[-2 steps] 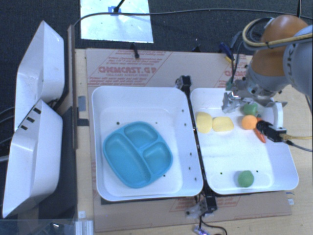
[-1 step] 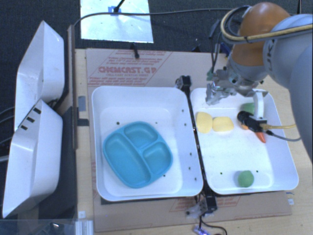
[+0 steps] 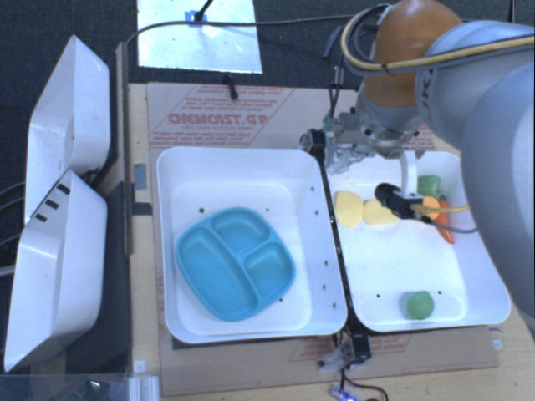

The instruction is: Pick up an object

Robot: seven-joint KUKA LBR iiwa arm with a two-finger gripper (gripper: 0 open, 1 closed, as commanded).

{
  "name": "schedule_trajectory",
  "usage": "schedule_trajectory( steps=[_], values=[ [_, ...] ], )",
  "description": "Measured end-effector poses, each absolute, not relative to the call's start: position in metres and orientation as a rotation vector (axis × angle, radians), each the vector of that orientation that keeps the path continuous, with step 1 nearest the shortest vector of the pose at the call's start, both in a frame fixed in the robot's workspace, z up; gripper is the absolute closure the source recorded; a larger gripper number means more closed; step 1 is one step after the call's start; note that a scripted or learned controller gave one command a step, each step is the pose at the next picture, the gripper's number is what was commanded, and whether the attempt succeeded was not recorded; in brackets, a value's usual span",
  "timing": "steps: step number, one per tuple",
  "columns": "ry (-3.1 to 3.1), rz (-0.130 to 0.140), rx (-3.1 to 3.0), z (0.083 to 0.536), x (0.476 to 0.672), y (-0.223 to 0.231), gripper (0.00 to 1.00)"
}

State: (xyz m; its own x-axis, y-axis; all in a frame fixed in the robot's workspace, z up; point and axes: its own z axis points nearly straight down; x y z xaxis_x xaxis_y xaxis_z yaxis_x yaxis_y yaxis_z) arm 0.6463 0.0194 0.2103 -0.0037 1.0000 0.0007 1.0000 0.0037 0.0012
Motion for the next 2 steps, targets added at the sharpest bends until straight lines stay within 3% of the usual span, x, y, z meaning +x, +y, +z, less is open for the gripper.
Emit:
schedule_trajectory(
  steps=[1,2],
  values=[
    [2.225,0.004,2.217,0.224,0.660,0.078,1.00],
    [2.224,0.002,2.218,0.226,0.663,0.107,1.00]
  ],
)
